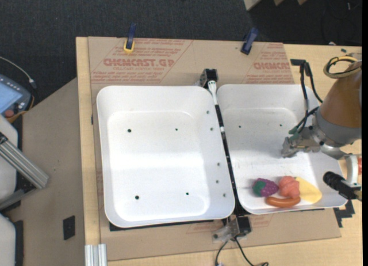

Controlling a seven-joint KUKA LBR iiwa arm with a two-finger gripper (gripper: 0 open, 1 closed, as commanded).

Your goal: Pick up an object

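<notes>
**Ana:** Pincer [289,147] low in the right bin [253,109], out toward three o'clock of that tray, hanging off the grey wrist with the orange band [340,105] above it. Can you read its spread?

**Ben:** No, I cannot tell. It's a small dark cluster against white plastic, and I see nothing held in it.

**Ana:** So where are the candidates?

**Ben:** All bunched at the near edge of the same bin, around five o'clock. A purple piece [265,187] on the left of the group, a red-orange lump [289,186] next to it, a yellow piece [310,192] on the far side, and an orange sausage shape [282,201] lying along the front. They look to be touching or nearly so.

**Ana:** And the tool sits apart from them, toward twelve o'clock of the pile.

**Ben:** Right, bare floor under it. The left bin [155,155] has just its dark dots.

**Ana:** What worries you?

**Ben:** Closing where it hangs would catch only air, I'd say. And if it moves to the pile, the crowding is the trouble: coming down on a seam between two pieces could shove them apart or pinch a corner that slips out.

**Ana:** The bin rim too?

**Ben:** Yes, the sausage shape hugs the front wall, so a finger could land on the lip instead of beside it.
</notes>
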